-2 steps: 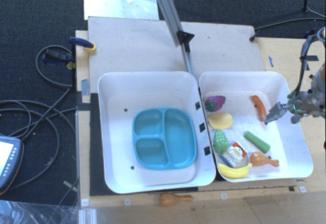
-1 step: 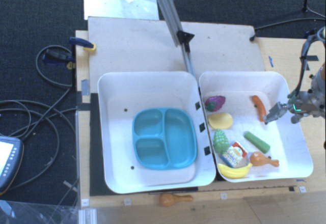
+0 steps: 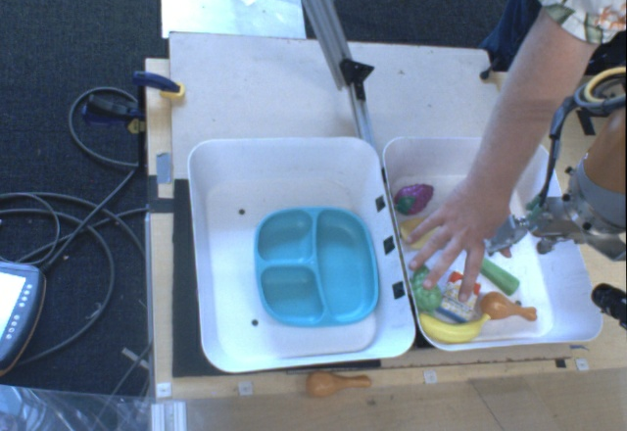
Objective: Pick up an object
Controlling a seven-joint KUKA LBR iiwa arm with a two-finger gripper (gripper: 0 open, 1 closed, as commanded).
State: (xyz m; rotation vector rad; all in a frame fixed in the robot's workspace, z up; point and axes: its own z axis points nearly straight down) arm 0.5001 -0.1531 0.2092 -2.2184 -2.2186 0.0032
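Observation:
The right bin holds several toy foods: a purple piece, a yellow banana, a green cucumber, an orange piece and a green leafy piece. A person's hand reaches down into this bin from the upper right, its fingers resting on the toys near a small colourful box. My gripper hangs at the bin's right side, just right of the hand and above the cucumber, with nothing seen in it.
The left bin carries a blue divided plate. A tan toy lies on the bench in front of the bins. A slanted metal pole crosses the back. Cables and a pendant lie at the left.

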